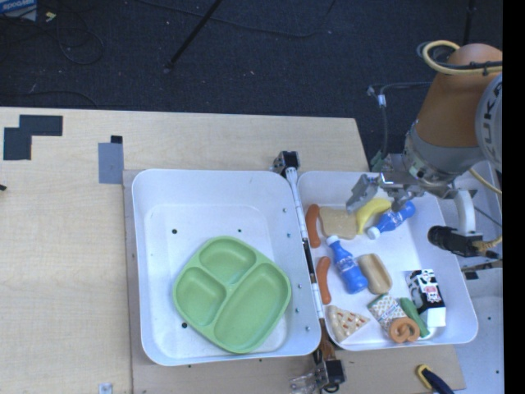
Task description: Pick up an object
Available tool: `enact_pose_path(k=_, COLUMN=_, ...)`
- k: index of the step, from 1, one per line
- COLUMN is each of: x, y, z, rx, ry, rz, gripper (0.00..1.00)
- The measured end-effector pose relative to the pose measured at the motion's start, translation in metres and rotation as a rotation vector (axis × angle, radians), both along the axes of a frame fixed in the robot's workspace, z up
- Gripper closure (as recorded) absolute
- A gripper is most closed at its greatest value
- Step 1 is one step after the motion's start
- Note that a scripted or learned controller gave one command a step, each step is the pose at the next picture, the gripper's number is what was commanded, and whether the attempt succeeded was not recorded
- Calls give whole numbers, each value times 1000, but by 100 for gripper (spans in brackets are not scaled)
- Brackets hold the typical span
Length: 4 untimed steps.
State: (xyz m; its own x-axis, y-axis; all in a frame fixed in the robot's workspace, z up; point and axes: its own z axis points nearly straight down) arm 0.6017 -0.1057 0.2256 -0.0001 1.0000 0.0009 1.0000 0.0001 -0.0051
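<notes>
I see my grey two-finger gripper [384,189] standing open over the curved yellow plastic banana [371,213], whose long axis runs two-to-eight o'clock.

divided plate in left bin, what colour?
Light green. The divided plate lies in the left bin, clearest in the camera view.

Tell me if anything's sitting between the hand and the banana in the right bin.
Nothing visible stands between them. The hand is right above the banana at the far side of the right bin. A small blue bottle lies touching the banana's right side, and a slice of bread lies to its left, so a grasp could catch either.
</notes>
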Motion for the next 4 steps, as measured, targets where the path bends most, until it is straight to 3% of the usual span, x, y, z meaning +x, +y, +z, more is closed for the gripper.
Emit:
enact_pose_path(k=1, x=30, y=-14, z=-125, rx=0, ry=-2, rz=-2, gripper=0)
enact_pose_path(k=2, x=23, y=-25, z=-132, rx=3, ry=-16, rz=1, gripper=0)
enact_pose_path(k=3, x=-18, y=-41, z=-132, rx=-1, ry=-18, rz=-2, gripper=0)
enact_pose_path(k=4, x=-95, y=-40, z=-137, rx=1, ry=-2, rz=-2, gripper=0)
